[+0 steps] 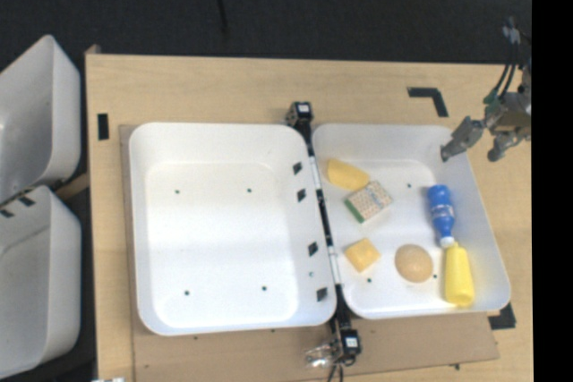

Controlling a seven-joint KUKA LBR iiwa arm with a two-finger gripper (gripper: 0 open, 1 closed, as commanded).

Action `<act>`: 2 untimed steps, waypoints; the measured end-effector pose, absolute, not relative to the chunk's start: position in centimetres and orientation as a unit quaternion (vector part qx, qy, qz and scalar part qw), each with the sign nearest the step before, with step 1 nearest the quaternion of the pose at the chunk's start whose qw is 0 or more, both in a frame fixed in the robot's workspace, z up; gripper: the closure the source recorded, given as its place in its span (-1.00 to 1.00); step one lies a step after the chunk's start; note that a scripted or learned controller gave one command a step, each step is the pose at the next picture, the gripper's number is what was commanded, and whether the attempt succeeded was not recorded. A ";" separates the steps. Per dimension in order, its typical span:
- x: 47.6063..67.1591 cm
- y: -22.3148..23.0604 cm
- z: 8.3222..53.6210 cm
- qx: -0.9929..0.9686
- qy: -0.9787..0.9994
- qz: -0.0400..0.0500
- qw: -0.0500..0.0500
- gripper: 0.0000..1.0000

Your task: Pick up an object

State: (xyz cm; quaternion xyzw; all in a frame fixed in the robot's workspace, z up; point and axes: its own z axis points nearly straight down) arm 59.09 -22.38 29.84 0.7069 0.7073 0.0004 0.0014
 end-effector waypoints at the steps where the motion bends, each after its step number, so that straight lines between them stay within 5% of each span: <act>1: 56.1 -22.9 20.6 0.707 0.707 -0.002 -0.002 -1.00; 2: 56.0 -22.9 11.5 0.706 0.708 0.002 0.004 -1.00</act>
